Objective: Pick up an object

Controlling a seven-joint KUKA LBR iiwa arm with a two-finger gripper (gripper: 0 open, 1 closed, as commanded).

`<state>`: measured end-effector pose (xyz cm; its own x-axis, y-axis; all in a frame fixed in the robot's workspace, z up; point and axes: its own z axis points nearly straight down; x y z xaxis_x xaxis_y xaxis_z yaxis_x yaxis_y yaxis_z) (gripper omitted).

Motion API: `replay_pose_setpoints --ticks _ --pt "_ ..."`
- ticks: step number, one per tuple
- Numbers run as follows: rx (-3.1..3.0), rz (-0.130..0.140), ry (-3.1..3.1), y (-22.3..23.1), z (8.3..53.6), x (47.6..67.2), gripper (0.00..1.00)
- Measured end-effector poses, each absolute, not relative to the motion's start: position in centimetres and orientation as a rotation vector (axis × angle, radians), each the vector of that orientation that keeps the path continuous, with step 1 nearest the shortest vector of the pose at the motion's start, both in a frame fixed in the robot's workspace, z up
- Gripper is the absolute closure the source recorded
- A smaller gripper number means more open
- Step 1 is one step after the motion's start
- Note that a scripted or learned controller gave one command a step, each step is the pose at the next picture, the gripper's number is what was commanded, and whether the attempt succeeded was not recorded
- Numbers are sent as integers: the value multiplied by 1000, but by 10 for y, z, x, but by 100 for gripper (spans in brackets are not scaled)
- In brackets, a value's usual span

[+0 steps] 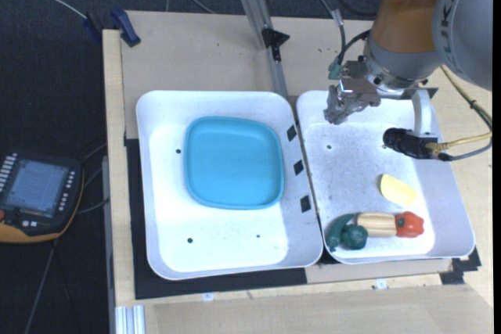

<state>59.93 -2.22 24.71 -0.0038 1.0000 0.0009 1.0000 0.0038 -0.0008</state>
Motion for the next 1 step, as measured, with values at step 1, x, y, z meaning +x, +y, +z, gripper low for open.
replay_pose_setpoints --ticks 1 --pt "-2215 -1 -2226 31 235 616 100"
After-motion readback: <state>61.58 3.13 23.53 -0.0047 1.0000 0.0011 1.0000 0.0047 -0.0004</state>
